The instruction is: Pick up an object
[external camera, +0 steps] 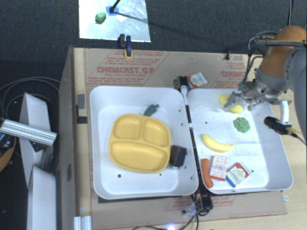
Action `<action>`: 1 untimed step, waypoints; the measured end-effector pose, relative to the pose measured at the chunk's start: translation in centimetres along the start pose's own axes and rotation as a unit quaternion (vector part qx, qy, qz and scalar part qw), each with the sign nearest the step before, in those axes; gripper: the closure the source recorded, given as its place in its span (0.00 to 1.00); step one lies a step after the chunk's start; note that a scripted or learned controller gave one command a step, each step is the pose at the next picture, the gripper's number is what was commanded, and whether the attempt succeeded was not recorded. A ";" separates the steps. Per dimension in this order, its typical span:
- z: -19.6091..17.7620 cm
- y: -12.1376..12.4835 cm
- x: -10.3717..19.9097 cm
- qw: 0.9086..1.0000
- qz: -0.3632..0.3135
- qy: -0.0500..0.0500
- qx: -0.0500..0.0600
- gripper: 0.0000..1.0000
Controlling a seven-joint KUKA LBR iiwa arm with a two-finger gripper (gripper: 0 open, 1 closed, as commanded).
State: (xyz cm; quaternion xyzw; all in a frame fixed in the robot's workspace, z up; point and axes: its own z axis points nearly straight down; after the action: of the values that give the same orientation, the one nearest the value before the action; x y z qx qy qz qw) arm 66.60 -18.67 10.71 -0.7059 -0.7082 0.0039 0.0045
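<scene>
The claw (242, 98) sits low in the right bin (273, 150), upper right of the frame, directly over a small yellow object (233, 108). Whether it is apart or clamped cannot be determined. Nothing is lifted; grasp and raise remain.

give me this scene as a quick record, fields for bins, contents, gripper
left bin: yellow tray, dark green item, black block
right bin: lemon, broccoli, banana, carrot, two small cartons
between bins, back: small packet
gripper: over the back of the right bin, at the lemon
grasp: cannot tell
arm: enters from the right of the view
</scene>
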 end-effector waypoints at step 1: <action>2.7 -0.2 2.9 1.000 -0.001 0.001 0.006 0.00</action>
State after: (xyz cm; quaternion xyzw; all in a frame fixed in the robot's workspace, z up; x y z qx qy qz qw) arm 66.35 -15.76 8.04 -0.7054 -0.7087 0.0073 0.0096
